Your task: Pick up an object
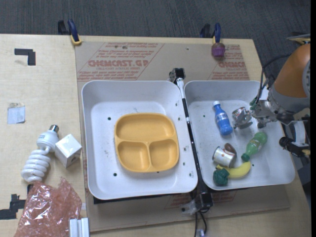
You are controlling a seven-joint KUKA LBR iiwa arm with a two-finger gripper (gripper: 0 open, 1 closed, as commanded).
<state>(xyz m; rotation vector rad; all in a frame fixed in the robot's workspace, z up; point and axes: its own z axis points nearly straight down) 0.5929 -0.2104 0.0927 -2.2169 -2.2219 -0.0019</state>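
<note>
The right bin [276, 174] holds a blue bottle [222, 118], a crumpled silver object [241, 117], a green bottle [255, 144], a small tipped cup [224, 155], a yellow banana [240, 171] and a dark green lump [221, 177]. My gripper [256, 114] reaches in from the right, low over the bin's upper right part. It sits right beside the silver object and just above the green bottle. The orange band of the arm [295, 75] is above it.
The left bin [98, 132] carries a yellow divided plate [146, 142]. On the bench to the left lie a spiral light bulb [39, 154], a white cube [68, 149] and a pink plastic bag [47, 209]. A purple item [218, 49] sits by the back clamp.
</note>
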